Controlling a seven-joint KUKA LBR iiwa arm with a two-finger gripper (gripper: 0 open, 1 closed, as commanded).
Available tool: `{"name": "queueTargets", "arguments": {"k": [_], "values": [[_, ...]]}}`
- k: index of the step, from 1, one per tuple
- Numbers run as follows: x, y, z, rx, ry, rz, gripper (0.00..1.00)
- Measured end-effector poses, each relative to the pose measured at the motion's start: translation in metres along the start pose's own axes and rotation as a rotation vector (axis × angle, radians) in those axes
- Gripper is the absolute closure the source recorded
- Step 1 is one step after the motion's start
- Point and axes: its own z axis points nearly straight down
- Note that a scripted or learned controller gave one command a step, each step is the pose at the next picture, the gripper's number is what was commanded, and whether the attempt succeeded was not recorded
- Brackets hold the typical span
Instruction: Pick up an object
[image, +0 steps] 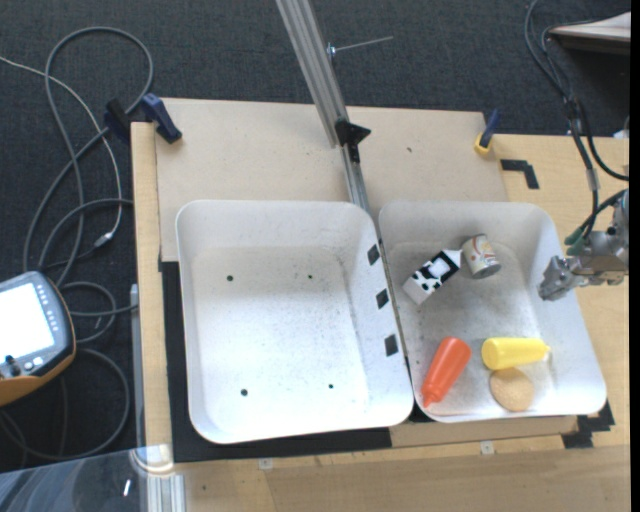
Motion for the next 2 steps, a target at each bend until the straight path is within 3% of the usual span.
{"name": "queueTargets", "arguments": {"k": [2], "values": [[0.101, 0.024, 0.018, 0.006, 0.004, -0.005, 1.0]]}}
